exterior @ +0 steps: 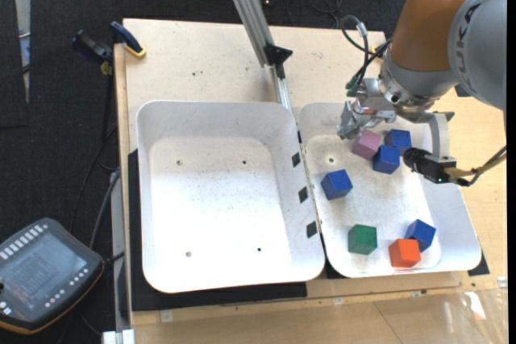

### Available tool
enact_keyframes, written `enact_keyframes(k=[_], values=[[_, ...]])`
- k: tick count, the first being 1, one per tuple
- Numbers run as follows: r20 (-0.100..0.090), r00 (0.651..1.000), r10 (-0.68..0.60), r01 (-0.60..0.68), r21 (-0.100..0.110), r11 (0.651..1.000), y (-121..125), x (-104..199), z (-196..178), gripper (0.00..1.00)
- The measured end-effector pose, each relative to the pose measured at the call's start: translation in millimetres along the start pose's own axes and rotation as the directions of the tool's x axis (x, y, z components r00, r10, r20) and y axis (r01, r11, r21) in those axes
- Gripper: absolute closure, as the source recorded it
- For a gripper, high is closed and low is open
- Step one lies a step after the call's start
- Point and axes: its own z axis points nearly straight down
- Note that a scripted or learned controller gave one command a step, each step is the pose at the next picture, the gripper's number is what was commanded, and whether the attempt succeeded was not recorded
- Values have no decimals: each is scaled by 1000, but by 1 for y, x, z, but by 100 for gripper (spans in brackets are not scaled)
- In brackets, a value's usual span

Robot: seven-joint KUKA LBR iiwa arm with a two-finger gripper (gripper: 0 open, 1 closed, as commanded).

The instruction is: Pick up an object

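My gripper [359, 122] hangs over the far left part of the right bin [399, 201], just above a pink block [368, 145] and touching or nearly touching its top edge. Beside the pink block sit two blue blocks [398, 139] [386, 160], packed close together. Another blue block [336, 184] lies alone nearer the bin's left wall. Along the front of the bin are a green block [363, 239], an orange block [405, 253] and a blue block [421, 233]. The wrist hides the bin's far rim.
The left bin [214, 189] lies beside the right one, the two sharing a ridge [305, 181]. A slanted metal pole [246, 4] ends at the bench behind the bins. A black cable plug [427, 165] hangs off the arm over the right bin.
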Motion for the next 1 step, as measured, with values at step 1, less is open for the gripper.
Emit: enact_keyframes(k=[1], values=[[0, 1000, 0, 0, 0, 1000, 21, 58, -4, 100]])
